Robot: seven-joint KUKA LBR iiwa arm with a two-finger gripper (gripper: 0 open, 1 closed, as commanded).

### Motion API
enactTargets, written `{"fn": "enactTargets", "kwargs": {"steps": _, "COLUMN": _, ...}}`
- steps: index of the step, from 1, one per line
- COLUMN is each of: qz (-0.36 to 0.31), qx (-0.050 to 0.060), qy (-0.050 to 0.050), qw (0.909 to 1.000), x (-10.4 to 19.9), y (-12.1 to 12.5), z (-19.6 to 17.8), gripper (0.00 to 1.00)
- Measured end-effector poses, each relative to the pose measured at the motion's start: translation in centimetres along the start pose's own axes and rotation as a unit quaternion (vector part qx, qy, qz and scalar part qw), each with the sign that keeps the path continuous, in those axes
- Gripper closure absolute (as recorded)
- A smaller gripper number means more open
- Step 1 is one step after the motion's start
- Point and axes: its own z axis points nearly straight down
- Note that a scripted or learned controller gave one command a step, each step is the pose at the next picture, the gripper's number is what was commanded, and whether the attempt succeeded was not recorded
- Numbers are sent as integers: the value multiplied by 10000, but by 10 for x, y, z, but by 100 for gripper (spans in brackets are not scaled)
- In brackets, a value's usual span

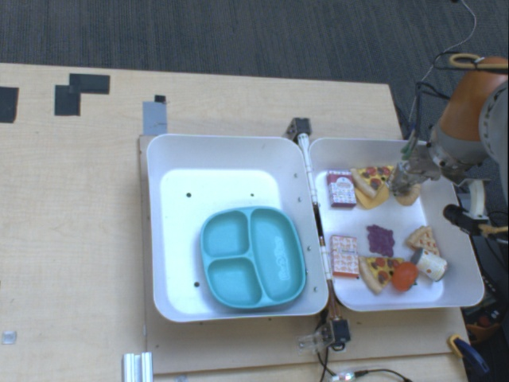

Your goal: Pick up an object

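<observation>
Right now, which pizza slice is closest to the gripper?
The pizza slice at the far end of the right bin, beside the gripper. The other slices lie lower: one by the red tomato, one near the right wall.

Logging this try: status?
Hand low in right white bin, beside yellow toy pizza slice. Nothing visibly gripped. Red-and-white carton close by.

Blue divided tray [253,255], left bin [231,153]

Glossy white plastic bins [231,153], a smooth teal plastic tray [253,257], matt pale-wood bench [71,237].
</observation>
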Motion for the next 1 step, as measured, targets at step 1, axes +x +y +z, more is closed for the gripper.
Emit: {"fn": "enactTargets", "kwargs": {"steps": 1, "qz": -19, "qx": 28, "qy": 80, "qw": 10000, "x": 8, "y": 1, "z": 0, "gripper": 0}}
